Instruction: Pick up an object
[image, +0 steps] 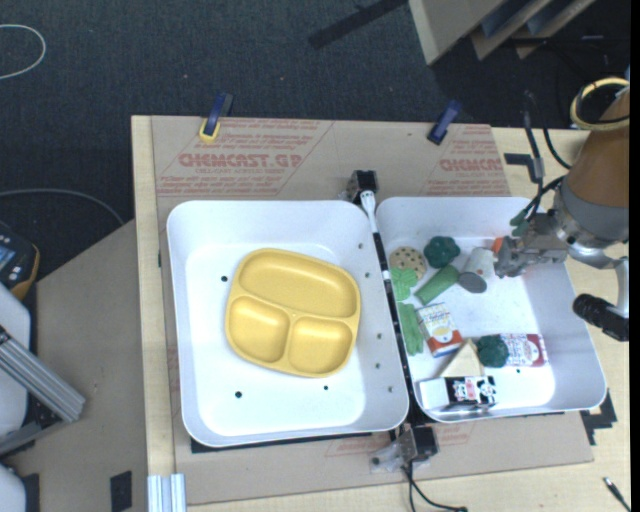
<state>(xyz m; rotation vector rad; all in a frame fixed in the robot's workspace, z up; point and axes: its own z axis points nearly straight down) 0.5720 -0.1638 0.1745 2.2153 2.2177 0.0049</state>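
The worktop (300, 150) carries two white bins side by side. The left bin (200, 300) holds a yellow divided plate (292, 312), which lies flat near its middle. The right bin (570, 330) holds a group of small things: a round speckled cookie (404, 259), a dark green piece (441, 249), a green cylinder (436, 285) lying at a slant, a small carton (437, 326), a second dark green piece (491, 349), a red and white packet (524, 349) and a black and white carton (466, 390) near the front wall.

The arm (600, 180) reaches in from the right, and the claw (505, 255) is low over the back part of the right bin. A grey and white object (473, 272) lies just left of the claw, perhaps touching it. From this angle I cannot tell whether the claw is released or clenched. The other things lie in front of the claw and to its left.
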